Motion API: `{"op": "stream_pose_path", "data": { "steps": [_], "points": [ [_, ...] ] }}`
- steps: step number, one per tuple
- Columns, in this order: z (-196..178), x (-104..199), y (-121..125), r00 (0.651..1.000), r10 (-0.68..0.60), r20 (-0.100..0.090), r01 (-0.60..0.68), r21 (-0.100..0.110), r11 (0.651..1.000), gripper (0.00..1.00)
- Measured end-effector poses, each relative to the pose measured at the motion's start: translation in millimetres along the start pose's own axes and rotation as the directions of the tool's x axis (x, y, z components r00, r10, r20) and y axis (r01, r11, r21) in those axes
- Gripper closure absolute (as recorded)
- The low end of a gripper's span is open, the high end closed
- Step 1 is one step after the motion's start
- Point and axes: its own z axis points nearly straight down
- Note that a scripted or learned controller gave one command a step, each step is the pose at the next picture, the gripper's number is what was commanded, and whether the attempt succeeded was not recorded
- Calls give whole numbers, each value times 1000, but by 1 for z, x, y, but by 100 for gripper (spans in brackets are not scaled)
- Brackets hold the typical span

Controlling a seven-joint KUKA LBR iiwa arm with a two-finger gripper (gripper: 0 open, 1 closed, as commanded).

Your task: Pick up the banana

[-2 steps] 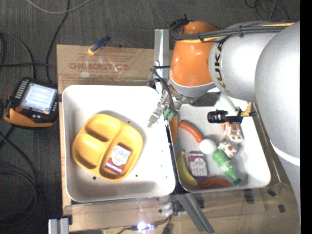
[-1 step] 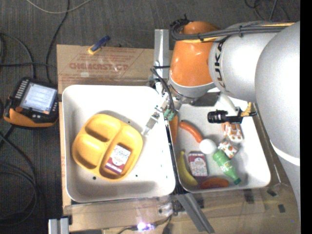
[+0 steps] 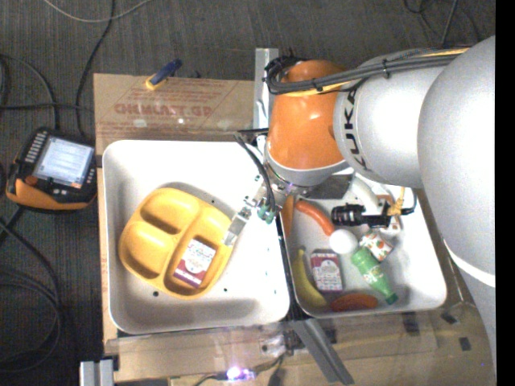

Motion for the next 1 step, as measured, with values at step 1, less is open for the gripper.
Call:
{"op": "stream_pose_path", "data": {
  "steps": [1],
  "points": [
    [87,-26,36,999,54,5,-54,-4,999,0]
  ]
}}
